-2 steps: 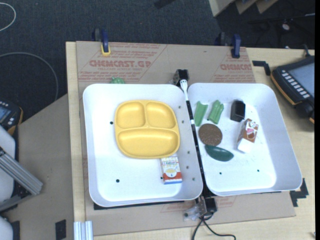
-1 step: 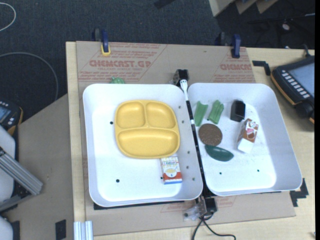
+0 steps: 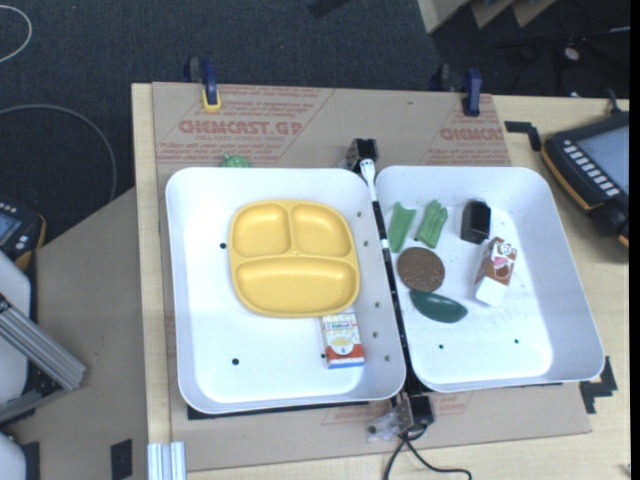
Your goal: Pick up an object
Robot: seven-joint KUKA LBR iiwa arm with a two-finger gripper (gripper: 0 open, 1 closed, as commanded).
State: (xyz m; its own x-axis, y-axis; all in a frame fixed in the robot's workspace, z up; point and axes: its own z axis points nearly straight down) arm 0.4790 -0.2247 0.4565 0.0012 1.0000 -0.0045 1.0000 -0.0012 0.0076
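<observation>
Two shallow white bins sit side by side on the bench, the left bin (image 3: 195,298) and the right bin (image 3: 540,308) touching along their inner edges. The left bin holds two things: one yellow divided plate (image 3: 294,258) with three compartments, lying flat near the middle, and one small juice carton (image 3: 342,340) just below the plate's lower right corner. The right bin holds six things: two green pieces (image 3: 416,225) lying side by side near its upper left, one brown round disc (image 3: 421,268) just beneath them, one dark green oval object (image 3: 438,306) touching the disc's lower edge, one small black block (image 3: 475,221) further right, and one red-and-white carton (image 3: 496,271) below the block, tilted.
</observation>
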